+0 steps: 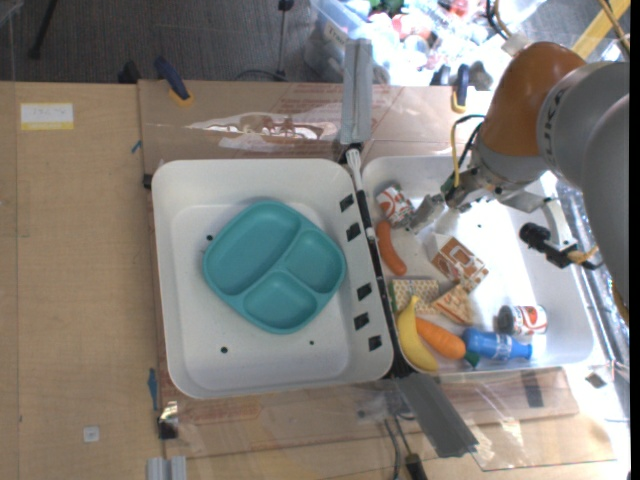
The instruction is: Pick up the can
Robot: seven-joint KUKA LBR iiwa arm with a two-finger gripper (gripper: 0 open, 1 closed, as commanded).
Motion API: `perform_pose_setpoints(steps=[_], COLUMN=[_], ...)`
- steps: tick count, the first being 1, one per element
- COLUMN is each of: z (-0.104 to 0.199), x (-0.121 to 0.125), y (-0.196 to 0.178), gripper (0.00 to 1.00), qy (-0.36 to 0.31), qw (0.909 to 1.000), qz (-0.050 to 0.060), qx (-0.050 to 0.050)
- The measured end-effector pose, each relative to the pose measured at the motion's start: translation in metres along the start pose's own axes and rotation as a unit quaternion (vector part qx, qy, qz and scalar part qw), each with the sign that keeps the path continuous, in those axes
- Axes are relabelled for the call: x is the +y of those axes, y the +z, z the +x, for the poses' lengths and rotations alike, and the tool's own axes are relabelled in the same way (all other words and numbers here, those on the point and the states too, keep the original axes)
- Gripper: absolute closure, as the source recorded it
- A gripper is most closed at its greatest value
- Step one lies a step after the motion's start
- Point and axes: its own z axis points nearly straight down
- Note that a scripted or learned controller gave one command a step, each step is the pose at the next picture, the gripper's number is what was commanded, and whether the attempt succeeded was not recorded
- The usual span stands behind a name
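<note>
Two white bins (170,298) sit side by side on the bench (70,268).

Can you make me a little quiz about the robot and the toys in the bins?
1. True or false: the teal divided plate lies in the left bin.
2. What lies right beside the banana? A) carrot B) spoon C) cup
3. Fill in: the gripper hovers close to the red and white ____ at the right bin's top left.

Key: 1 true; 2 A, the carrot; 3 can.
</note>
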Motion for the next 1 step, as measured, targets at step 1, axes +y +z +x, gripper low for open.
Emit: perform_pose_setpoints(steps=[1], z=[0.0483], x=[-0.0886], y=[-0.0018], gripper=[0.0], qy=[-0.044], qw=[0.999], qz=[-0.002], qx=[-0.001])
